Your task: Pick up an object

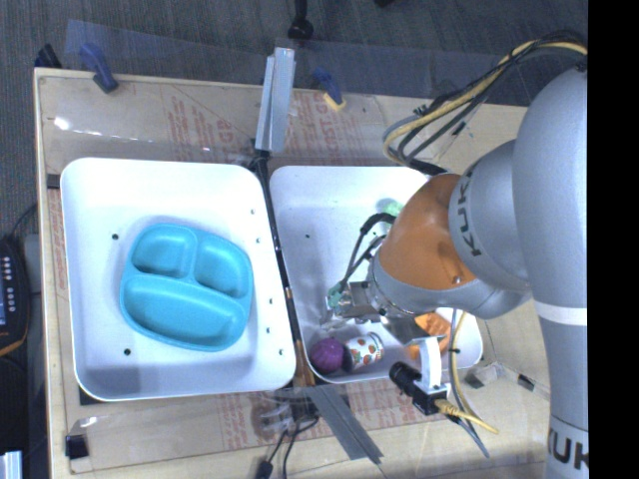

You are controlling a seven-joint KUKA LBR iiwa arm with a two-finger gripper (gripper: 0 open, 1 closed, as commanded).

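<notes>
Whether the fingers are parted or closed, you cannot tell: the gripper sits low in the right-hand shallow white bin, tucked under the grey arm with its orange wrist band, and its tips are lost against the dark mechanism. You can see nothing between them. Just below the gripper, near the bin's front wall, lies a small purple round object, and touching its right side a small patterned, cup-like item lying on its side. An orange piece peeks out under the arm further right, and a green bit shows at the arm's upper edge. Over in the left-hand white bin rests a light blue plastic divided tray, well apart from the gripper
</notes>
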